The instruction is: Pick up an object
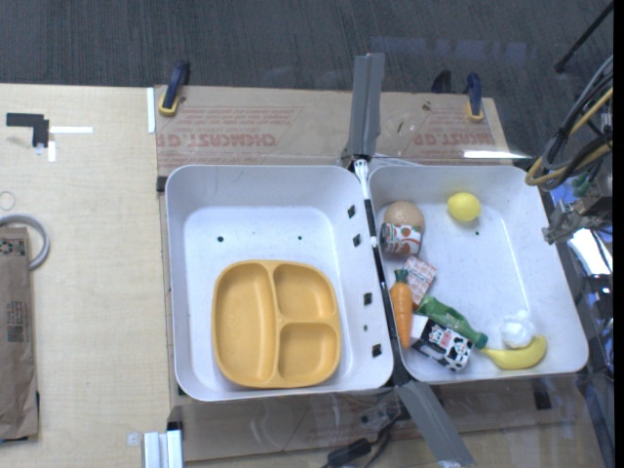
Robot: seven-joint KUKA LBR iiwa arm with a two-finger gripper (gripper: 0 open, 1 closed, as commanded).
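The pincer's state cannot be told. In the right-hand shallow white bin [546, 291], a round yellow lemon [464, 207] sits far from the curved yellow banana [517, 355], an orange carrot [402, 308] between.

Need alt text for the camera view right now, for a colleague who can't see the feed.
Two white bins sit side by side: the left bin holds a yellow divided plate, the right bin a lemon, a carrot, a banana, a green bottle, a cow-print carton and small packets. Robot hardware and cables stand at the right edge.
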